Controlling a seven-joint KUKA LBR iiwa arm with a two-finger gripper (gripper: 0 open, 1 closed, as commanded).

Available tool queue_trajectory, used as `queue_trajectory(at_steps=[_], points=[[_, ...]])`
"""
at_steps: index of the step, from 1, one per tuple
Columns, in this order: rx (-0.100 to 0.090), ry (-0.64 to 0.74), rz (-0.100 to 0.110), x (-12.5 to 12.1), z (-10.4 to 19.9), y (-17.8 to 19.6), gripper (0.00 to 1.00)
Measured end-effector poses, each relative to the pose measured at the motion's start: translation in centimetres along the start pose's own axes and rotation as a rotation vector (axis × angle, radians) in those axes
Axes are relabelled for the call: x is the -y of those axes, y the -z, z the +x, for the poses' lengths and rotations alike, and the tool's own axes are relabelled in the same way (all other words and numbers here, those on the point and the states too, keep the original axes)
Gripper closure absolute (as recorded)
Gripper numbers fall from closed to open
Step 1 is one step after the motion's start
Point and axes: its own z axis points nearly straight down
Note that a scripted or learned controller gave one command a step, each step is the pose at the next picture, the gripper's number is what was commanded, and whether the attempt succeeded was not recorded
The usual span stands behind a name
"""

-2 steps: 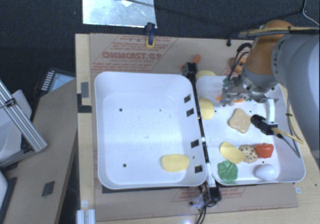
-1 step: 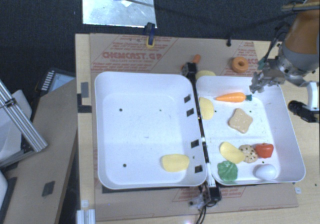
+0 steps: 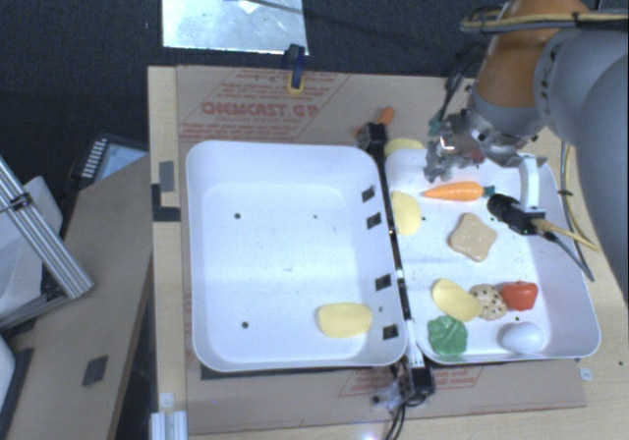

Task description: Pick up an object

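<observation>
Two white bins sit side by side on the table [image 3: 246,94]. One yellow lemon [image 3: 344,319] lies near the front right corner of the left bin [image 3: 226,173]. The right bin [image 3: 570,301] holds a carrot [image 3: 454,192], a slice of bread [image 3: 474,237], a cookie [image 3: 487,301], a red pepper [image 3: 519,295], a white egg [image 3: 521,337], a green leafy piece [image 3: 447,337] and other yellow pieces. The pincer [image 3: 439,168] hangs just left of the carrot at the bin's far end; whether it is open or closed cannot be told.

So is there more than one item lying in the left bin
No, the left bin holds a single yellow piece near its front right corner.
</observation>
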Motion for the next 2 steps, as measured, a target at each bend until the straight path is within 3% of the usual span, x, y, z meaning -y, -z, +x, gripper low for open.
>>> queue_trajectory(at_steps=[1, 2], points=[[-0.001, 0.002, -0.003, -2.4, 9.1, 2.0, 1.0], [-0.003, 0.002, 0.002, -2.3, 17.6, 0.0, 1.0]])
